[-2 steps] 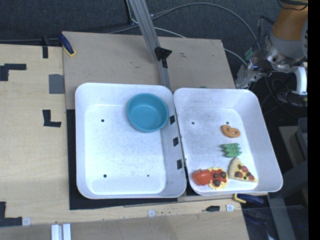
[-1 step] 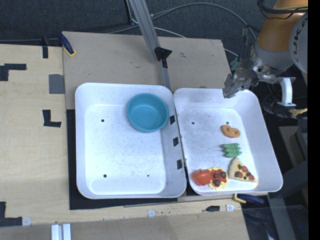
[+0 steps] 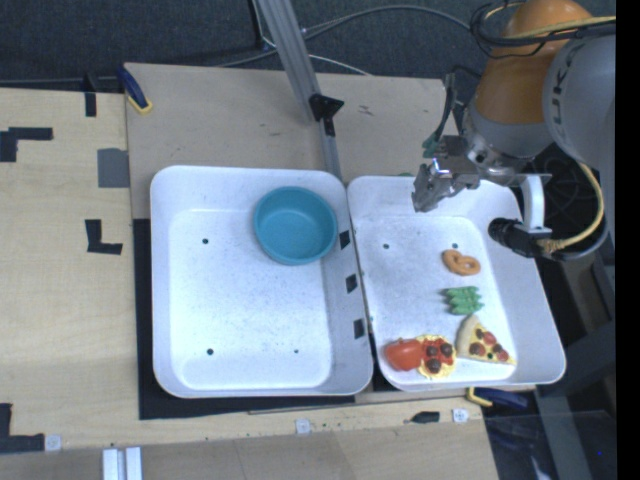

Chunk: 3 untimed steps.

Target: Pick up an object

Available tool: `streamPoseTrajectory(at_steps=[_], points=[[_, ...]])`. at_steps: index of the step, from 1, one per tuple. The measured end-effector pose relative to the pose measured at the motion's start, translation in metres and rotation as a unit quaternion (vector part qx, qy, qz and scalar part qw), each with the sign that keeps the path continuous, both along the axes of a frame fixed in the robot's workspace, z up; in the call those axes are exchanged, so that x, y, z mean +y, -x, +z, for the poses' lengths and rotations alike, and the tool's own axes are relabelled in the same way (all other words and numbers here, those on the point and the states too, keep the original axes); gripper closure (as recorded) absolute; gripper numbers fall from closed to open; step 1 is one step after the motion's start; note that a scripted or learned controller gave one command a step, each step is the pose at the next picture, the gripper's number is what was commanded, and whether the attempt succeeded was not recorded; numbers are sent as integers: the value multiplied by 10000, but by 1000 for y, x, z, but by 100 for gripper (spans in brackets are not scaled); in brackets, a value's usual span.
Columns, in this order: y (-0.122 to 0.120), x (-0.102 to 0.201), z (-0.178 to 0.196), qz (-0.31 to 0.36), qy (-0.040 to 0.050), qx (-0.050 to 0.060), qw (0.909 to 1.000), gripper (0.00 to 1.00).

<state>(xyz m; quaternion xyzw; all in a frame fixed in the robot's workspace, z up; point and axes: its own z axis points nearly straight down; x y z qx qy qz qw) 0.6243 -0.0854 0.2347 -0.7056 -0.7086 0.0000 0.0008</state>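
Claw poised over the far end of the right bin, nothing between its fingers.

The claw [image 3: 432,190] hangs with fingers narrowly parted above bare bin floor. The nearest candidate, a pretzel [image 3: 461,262], lies nearer the camera and slightly right of it; a green piece [image 3: 463,300], pizza slice [image 3: 484,343] and tomato [image 3: 405,354] sit nearer still. A blue bowl [image 3: 294,225] sits in the left bin [image 3: 190,298].

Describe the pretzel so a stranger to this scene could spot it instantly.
Look in the right-hand white bin, where small toy foods cluster along the near right side. The pretzel is the farthest of them from the near rim, just beyond a green leafy piece. It alone is orange-brown and loop-shaped.
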Motion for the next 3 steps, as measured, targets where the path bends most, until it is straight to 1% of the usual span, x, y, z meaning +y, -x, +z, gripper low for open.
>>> streamPoseTrajectory(at_steps=[1,2,3], points=[[24,47,8,0,0,-7,10000,100],[47,96,-6,0,1,2,10000,100],[65,139,-14,-1,3,2,10000,100]])
